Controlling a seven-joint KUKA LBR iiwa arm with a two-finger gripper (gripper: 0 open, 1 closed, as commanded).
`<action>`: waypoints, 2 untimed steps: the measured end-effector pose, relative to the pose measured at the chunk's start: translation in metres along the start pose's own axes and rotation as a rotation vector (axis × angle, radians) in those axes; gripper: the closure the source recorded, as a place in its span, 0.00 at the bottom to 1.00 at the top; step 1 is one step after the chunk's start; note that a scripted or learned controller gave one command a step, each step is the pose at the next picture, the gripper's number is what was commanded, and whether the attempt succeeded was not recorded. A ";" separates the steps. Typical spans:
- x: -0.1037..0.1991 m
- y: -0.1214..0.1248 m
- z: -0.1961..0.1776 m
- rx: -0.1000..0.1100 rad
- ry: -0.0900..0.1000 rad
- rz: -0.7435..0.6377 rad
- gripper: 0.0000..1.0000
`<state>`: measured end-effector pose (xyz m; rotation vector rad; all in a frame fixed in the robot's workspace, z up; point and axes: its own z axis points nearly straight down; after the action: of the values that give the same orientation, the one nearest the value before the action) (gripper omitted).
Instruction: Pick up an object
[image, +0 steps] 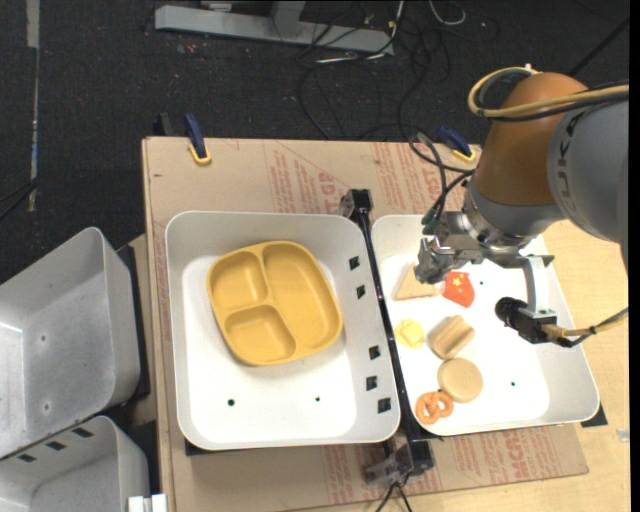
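Observation:
In the right white bin (570, 385) lie several toy foods. A tan wedge (411, 288) rests near the bin's left wall, with a red piece (459, 289) just to its right. My gripper (432, 264) hangs over the far end of the wedge, between it and the red piece. Its tips sit close to the wedge, and nothing is visibly lifted. Nearer the front lie a small yellow piece (409, 332), a tan roll (450, 336), a round tan disc (460, 380) and an orange pretzel (434, 405).
The left white bin (200, 400) holds a yellow divided plate (272, 301). A black divider strip (378, 320) runs between the bins. The arm's grey and orange body (530, 150) covers the right bin's far right corner. Grey tubs (50, 330) stand off the bench at left.

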<state>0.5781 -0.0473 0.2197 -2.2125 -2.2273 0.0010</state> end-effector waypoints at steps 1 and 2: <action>0.047 -0.002 -0.003 -0.001 0.000 -0.001 1.00; 0.095 0.015 -0.003 -0.004 0.000 -0.001 1.00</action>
<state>0.5922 0.0480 0.2230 -2.2138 -2.2305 -0.0031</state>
